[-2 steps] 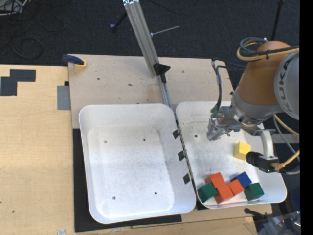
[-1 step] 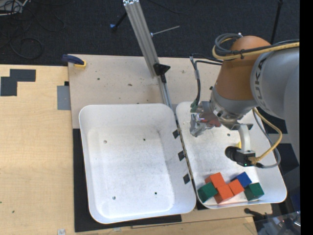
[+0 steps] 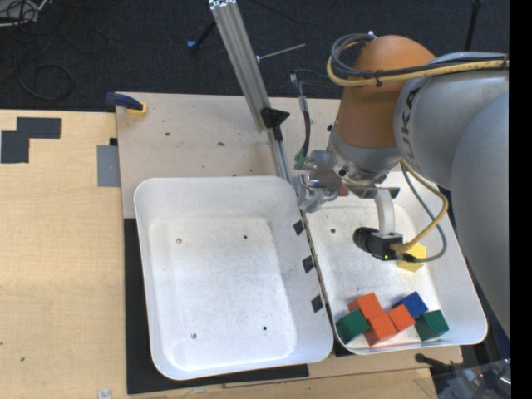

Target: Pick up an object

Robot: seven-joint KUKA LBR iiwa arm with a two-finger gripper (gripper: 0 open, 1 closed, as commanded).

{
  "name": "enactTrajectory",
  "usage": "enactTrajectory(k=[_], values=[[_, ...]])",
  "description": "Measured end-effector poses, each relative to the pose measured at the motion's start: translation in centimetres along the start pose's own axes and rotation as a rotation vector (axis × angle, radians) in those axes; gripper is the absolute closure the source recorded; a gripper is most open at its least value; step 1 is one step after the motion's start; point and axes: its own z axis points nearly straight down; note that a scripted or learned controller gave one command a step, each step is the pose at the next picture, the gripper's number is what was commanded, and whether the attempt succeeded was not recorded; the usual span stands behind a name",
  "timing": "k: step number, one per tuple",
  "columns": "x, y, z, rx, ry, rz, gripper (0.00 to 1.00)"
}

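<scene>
Presently the gripper (image 3: 316, 191) of the grey arm with the orange band (image 3: 391, 81) stands over the far left corner of the shallow white plastic bin on the right (image 3: 475, 327). It is just beside the wall where this bin meets the shallow white plastic bin on the left (image 3: 216, 281). Whether the gripper is released or clenched I cannot tell, because the wrist hides it from above, and I see nothing held in it. The things to pick all lie in the right bin, well apart from the gripper. Most of them are crowded in the near corner: two small orange blocks (image 3: 381, 321) touching each other, a bright green cube (image 3: 353, 327) against their left side, a blue cube (image 3: 414, 303) behind them and a dark green cube (image 3: 431, 325) at the right end. A small yellow block (image 3: 410, 262) lies alone, nearer the middle of the bin. I judge that the pick is not yet done. Where the gripper stands the floor seems bare, so closing there would probably catch nothing. The yellow block looks the easier target, since no neighbour presses against it, while the crowded cubes leave little room around them.
</scene>
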Motion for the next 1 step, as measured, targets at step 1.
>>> enactTrajectory(k=[1], values=[[4.99,2.41,-1.01,0.000,0.000,0.000,1.00]])
